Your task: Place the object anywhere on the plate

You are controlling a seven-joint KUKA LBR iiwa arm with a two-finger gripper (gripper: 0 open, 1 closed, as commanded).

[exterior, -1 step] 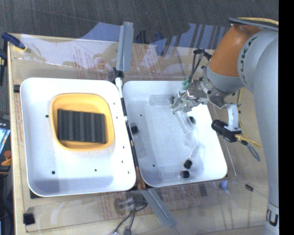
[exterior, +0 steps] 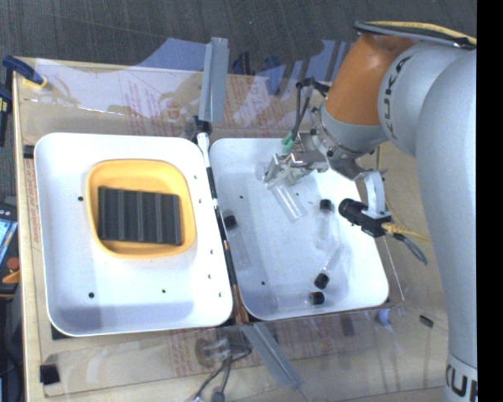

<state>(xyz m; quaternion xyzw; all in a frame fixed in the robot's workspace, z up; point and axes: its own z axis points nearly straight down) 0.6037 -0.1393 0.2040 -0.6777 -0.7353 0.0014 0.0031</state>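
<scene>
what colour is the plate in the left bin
Yellow-orange rim around a dark ribbed centre, in the camera view.

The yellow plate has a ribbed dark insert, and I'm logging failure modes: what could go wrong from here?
1. The gripper sits over the right bin, across the divider from the yellow plate; a loose object could drop in transit.
2. Whether anything is gripped can't be seen, so the carry may be empty.
3. The dark ribbed insert might let a small object tip or roll.
</scene>
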